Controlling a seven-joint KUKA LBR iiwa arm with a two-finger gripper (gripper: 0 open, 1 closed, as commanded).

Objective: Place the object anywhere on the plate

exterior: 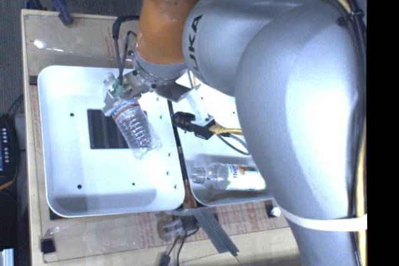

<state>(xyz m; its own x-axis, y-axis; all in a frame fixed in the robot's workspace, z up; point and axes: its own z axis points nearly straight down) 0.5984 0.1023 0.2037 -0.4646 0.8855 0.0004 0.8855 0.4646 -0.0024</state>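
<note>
So we're looking down at the wooden bench [93,233] with its two shallow white bins side by side, and the big grey arm with the orange band [163,22] takes up most of the right half of the frame. The left white bin [68,196] sits in the left-centre of the frame, and there's a dark rectangular plate [103,129] lying flat on its floor, a bit left of the bin's middle. The two-finger gripper [120,91] is in the upper-middle of the frame, over the top part of that left bin, and we can see the neck end of a clear crinkled plastic bottle [136,128] right between its fingers, so the claw is clamped on it. The bottle hangs at a slant from the gripper, cap end up-left and body pointing down-right, and its body overlaps the right edge of the dark plate from our angle. We can't tell whether it touches the bin floor or hangs above it. Over in the right white bin [206,201], lower-middle of the frame and mostly hidden under the arm, a second clear plastic bottle with a label [227,176] lies on its side near the bottom wall. A black connector with a yellowish cable [196,126] dangles off the arm just above the divide between the bins.
</note>
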